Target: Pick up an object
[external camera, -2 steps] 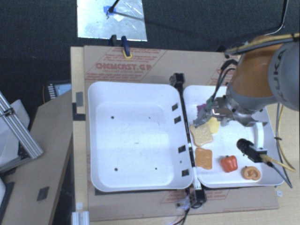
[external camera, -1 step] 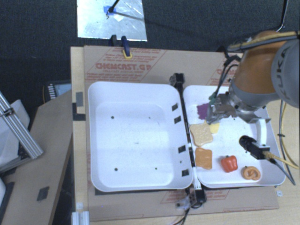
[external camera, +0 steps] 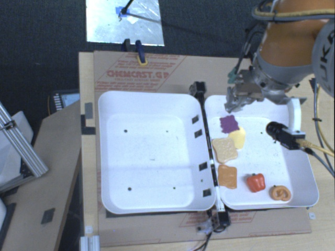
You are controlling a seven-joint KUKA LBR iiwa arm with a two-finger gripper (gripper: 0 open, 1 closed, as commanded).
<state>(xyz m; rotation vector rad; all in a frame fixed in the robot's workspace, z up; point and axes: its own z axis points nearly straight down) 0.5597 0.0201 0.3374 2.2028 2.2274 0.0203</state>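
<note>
Dark carpet surrounds the tan bench (external camera: 86, 135), which carries a brown printed cardboard sheet (external camera: 157, 69) and two shallow white bins side by side. We find the left white bin (external camera: 112, 109) bare of objects and the right white bin (external camera: 303, 187) holding all the candidates.

The claw (external camera: 234, 104) hangs over the far left corner of the right bin, just beyond the flat purple piece (external camera: 229, 123). We cannot tell how wide it stands, and we see nothing gripped in it.

We judge the purple piece to be the nearest target. It lies flat, so the descent should go fully to the bin floor and close across its narrower span. The pale yellow block (external camera: 238, 138) touches or nearly touches it on the near right side, and the beige toast-shaped slice (external camera: 225, 149) sits just nearer; a sloppy closure could catch either one. The central divider with its black clips (external camera: 200, 135) runs close on the left, limiting clearance there.

Also in the right bin: an orange square slab (external camera: 227, 176), a red pepper-shaped toy (external camera: 255, 182) and an orange ring-shaped pastry toy (external camera: 281, 193) near the front, well clear of the claw. A black cylindrical fitting (external camera: 282, 135) with a yellow cable overhangs the right rim. A reflective silver sheet (external camera: 124, 13) lies at the far side.
</note>
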